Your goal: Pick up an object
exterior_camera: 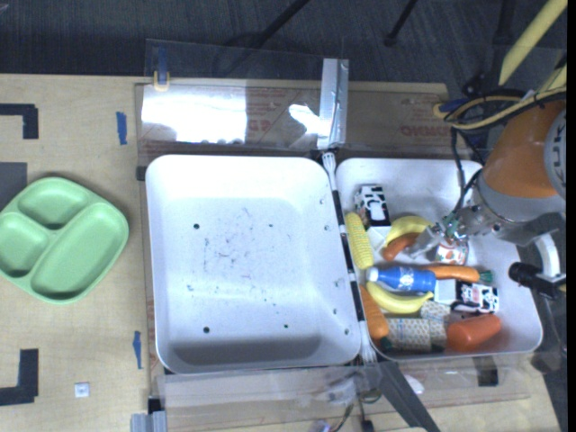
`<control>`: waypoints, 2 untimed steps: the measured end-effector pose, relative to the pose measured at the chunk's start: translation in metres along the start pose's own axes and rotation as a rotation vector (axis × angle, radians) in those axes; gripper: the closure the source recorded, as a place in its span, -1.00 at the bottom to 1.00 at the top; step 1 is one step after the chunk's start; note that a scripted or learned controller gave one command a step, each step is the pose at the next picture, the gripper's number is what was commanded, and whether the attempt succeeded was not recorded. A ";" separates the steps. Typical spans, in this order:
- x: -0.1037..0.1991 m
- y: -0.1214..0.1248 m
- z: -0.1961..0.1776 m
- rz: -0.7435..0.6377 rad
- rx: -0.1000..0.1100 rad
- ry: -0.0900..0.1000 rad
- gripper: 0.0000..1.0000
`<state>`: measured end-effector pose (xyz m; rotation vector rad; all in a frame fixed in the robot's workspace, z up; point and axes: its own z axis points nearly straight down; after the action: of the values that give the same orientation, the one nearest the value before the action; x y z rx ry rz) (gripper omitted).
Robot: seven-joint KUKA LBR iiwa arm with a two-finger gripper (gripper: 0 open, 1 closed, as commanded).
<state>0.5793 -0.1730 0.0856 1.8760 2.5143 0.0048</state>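
The right bin (531, 336) holds a crowded pile. In it lie a yellow corn cob (358, 241), a black-and-white carton (373, 203), a banana (407, 227), a blue bottle (405, 280) on a second banana (397, 301), a long carrot (453, 273), a red-orange piece (472, 332), a cow-patterned item (478, 297) and a beige woven block (418, 332). My gripper (453, 230) hangs low over the upper right of the pile, between the first banana and the carrot. The orange-banded wrist (529, 156) rises above it.
The left bin (180, 174) sits beside the right one, sharing a middle rim. A green divided plate (58, 238) rests on the wooden bench at far left. A clear plastic panel (234, 106) and a metal post (335, 97) stand behind the bins.
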 end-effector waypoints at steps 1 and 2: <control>-0.017 0.017 0.001 0.056 0.002 0.000 -1.00; -0.024 -0.048 -0.005 0.265 -0.011 0.015 -1.00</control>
<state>0.5400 -0.2099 0.0903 2.1954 2.2482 0.0340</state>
